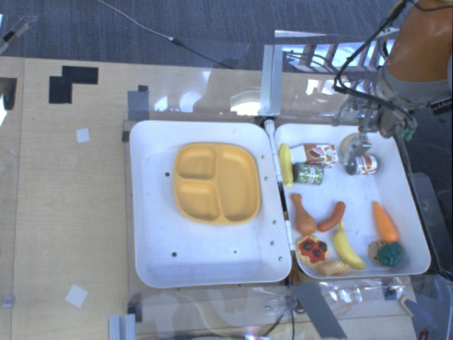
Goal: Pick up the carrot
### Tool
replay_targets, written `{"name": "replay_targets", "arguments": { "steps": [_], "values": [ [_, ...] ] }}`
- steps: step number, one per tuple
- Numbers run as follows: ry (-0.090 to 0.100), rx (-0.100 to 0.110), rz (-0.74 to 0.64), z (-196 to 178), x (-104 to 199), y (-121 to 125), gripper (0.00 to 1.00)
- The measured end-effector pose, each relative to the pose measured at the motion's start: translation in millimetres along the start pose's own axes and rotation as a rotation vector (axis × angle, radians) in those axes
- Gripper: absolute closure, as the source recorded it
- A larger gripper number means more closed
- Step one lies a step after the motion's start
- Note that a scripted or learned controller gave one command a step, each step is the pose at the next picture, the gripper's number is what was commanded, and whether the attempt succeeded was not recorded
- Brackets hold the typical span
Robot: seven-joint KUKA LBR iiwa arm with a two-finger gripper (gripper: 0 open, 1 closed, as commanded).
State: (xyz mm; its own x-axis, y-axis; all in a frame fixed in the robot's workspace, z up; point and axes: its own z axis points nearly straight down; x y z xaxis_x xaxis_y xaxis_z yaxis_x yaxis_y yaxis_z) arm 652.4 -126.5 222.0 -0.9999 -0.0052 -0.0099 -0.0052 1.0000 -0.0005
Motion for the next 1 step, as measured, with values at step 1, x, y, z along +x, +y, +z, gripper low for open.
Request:
{"name": "replay_targets", "arguments": {
  "steps": [1],
  "values": [
    [0.019,-0.001,0.065,132.8,-10.8,-80.1,0.0]
  ]
}}
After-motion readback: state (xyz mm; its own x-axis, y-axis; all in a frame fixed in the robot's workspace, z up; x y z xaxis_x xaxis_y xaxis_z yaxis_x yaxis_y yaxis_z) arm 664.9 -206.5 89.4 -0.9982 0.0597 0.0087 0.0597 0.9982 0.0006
